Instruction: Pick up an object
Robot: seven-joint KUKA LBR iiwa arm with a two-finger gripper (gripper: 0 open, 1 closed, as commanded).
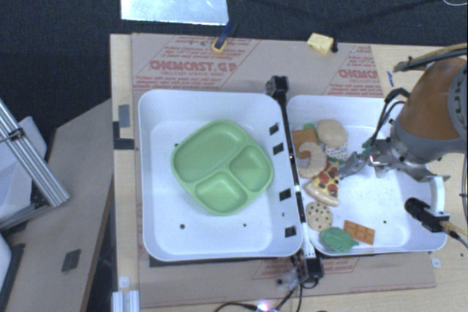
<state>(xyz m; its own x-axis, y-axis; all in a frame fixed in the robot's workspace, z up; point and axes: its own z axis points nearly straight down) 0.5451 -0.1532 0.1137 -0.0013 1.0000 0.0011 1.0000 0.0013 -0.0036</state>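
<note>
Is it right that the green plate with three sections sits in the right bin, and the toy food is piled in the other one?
Not quite. The camera view shows the green plate in the left bin. The toy food is piled in the right bin.

Arm (431, 113) low — tool (349, 164) pointing left

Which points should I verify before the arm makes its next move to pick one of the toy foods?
1. Toy foods lie in the right white bin: ok.
2. Hand is over that bin, beside the toy pizza slice: ok.
3. Hand already holds something: cannot tell.
4. Target stands apart from its neighbours: not ok; the pizza slice touches the croissant-shaped piece.
5. Easier targets exist: ok; the green leaf-shaped piece and orange cracker lie nearer the front wall.
6. Green divided plate sits in the left white bin, away from the arm: ok.
</note>
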